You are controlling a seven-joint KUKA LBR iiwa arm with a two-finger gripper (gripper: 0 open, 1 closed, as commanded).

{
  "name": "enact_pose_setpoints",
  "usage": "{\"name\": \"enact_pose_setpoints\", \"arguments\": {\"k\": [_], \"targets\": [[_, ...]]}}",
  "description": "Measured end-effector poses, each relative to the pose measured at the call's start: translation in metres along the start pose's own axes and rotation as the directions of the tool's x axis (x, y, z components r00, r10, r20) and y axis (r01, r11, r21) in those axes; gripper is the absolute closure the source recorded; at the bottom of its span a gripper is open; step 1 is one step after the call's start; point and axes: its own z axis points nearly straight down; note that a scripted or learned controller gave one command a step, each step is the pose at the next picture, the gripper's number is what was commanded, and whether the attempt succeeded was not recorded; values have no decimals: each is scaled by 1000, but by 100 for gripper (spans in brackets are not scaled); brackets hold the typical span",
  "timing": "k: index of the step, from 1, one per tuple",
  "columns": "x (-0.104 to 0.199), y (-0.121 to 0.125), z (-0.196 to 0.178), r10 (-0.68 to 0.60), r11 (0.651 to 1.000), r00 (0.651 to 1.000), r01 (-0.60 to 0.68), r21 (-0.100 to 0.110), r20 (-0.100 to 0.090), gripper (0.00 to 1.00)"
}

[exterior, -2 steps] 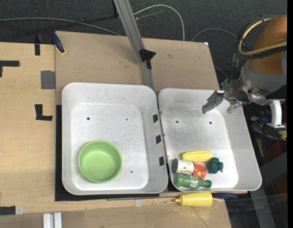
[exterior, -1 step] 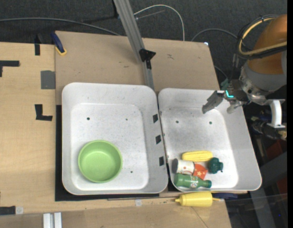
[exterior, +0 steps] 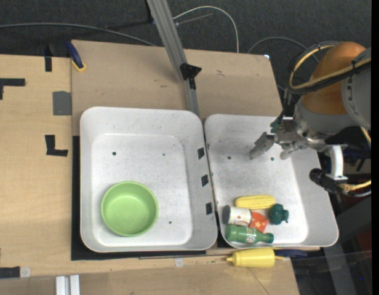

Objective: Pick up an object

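1. Reaching in from the right, the grey arm [exterior: 337, 97] with its orange band hangs over the right bin [exterior: 312, 226].
2. Its end effector [exterior: 272, 149] sits above the upper, bare part of that bin, with two fingers [exterior: 260, 147] spread apart and nothing between them.
3. Objects for picking lie clustered in the right bin's lower corner, well apart from the end effector: a yellow corn cob [exterior: 255, 201], a white cup [exterior: 237, 215] on its side just below it, an orange piece [exterior: 259, 220] beside the cup, a dark green knob-shaped toy [exterior: 277, 214] to the right, and a green bottle [exterior: 250, 235] lying along the bottom wall.
4. A yellow bottle [exterior: 253, 259] lies outside the bin on the surface [exterior: 128, 72], just below the bin's lower edge.
5. The left bin [exterior: 91, 128] holds a green bowl [exterior: 129, 208] upright near its lower left corner.
6. A grey pole [exterior: 168, 32] slants across the top toward the gap between the bins.
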Motion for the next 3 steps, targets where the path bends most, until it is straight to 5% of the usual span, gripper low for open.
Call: {"name": "enact_pose_setpoints", "arguments": {"k": [2,3], "targets": [[7,6,85,0,1000,1000,0,-8,2,0],[8,6,75,-1,1000,1000,1,-7,1,100]]}}
